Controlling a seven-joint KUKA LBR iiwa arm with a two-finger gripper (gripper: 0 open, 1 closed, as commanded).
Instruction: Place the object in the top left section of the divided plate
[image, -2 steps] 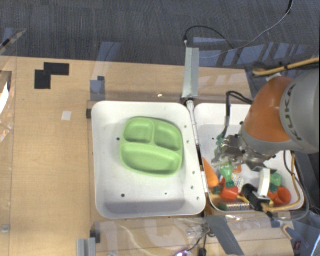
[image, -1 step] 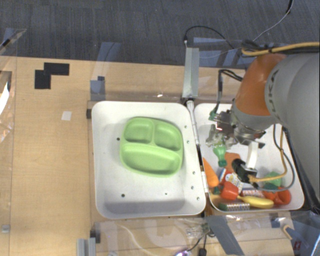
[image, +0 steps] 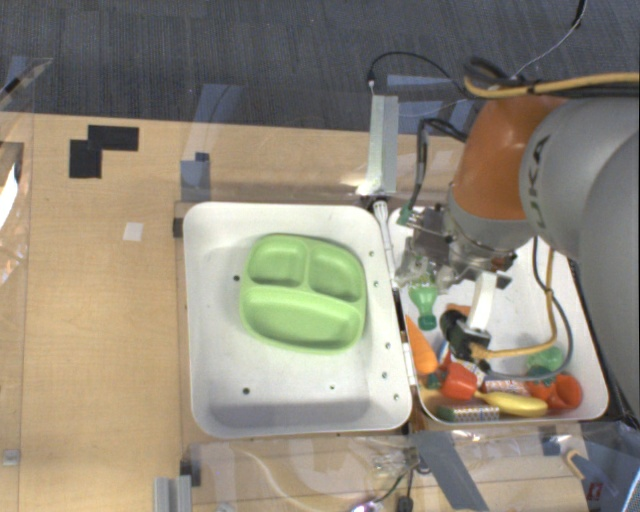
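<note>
The gripper (image: 425, 275) hangs low over the right bin (image: 575, 300), centre-right of frame, apparently fishing among toys, its grip impossible to tell, while the green divided plate (image: 302, 292) waits bare in the left bin (image: 215, 330).

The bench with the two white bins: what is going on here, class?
A grey KUKA arm hangs over the right bin, its tool just above a heap of toy food: a carrot, a banana and other pieces. The green divided plate lies in the left bin with nothing in its sections. No object has been placed yet.
</note>
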